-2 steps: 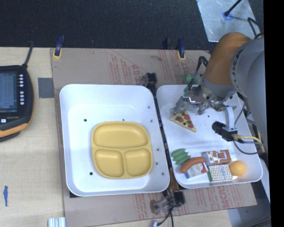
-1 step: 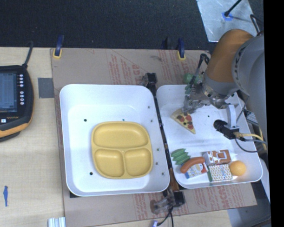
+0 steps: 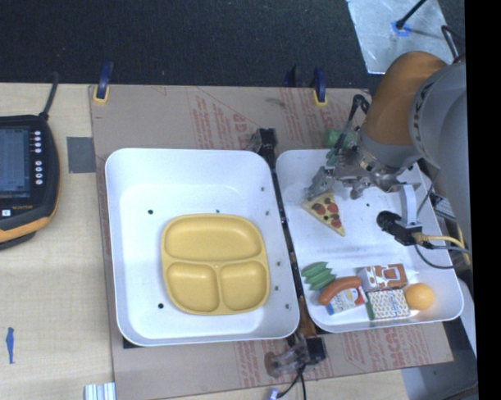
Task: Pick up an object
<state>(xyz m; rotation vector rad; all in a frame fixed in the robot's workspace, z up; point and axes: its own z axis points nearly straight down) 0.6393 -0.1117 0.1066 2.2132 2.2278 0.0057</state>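
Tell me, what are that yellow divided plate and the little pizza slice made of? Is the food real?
The yellow divided plate looks like moulded plastic: one even colour, rounded compartment edges, a soft sheen. The pizza slice seems to be a toy, probably plastic or rubber, judging by its flat colours and crisp outline; the exact material is hard to tell. Both white bins look like smooth plastic too.

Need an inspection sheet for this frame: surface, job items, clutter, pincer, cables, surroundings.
Surface: cardboard sheet clamped on the bench, bearing the left bin and the right bin.
Job's things: right bin holds a pizza slice, green pods, sausage, two small cartons and an orange ball, bunched along its near edge apart from the pizza.
Clutter: yellow divided tray in the left bin.
Pincer: pincer low over the right bin's far corner, just beyond the pizza slice.
Cables: cable trailing by the right bin's right rim.
Surroundings: teach pendant at left.
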